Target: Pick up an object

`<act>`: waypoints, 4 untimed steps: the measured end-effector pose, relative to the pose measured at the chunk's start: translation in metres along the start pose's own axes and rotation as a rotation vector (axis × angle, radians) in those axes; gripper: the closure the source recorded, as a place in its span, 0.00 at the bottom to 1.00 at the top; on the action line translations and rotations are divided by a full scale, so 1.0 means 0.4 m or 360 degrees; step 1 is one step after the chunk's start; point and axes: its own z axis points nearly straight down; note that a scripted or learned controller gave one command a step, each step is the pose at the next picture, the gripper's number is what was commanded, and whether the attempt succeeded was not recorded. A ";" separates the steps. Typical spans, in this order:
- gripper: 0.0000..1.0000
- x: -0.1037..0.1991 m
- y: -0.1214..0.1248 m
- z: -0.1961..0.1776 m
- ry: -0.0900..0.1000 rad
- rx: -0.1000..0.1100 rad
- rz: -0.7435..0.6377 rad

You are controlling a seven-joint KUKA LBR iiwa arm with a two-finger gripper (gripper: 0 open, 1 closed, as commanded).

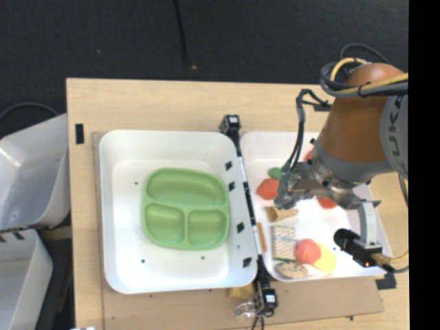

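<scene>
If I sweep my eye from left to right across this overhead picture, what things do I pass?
Left white bin → green divided tray → orange-red piece → gripper → red ball → yellow piece → the arm's orange band.

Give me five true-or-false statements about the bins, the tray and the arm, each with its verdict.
1. The green divided tray lies in the left bin. True.
2. The tray holds a red ball. False: its compartments show no object; the red ball is in the right bin.
3. The gripper is over the right bin. True.
4. A yellow object lies beside the red ball. True.
5. The arm reaches in from the view's left. False: it comes in from the right.
</scene>
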 end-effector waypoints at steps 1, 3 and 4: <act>1.00 0.143 0.002 -0.493 0.0003 -0.0028 -0.0004; 1.00 -0.117 -0.003 -0.145 -0.0004 0.0004 0.0018; 1.00 -0.350 -0.009 -0.011 -0.0007 0.0007 0.0025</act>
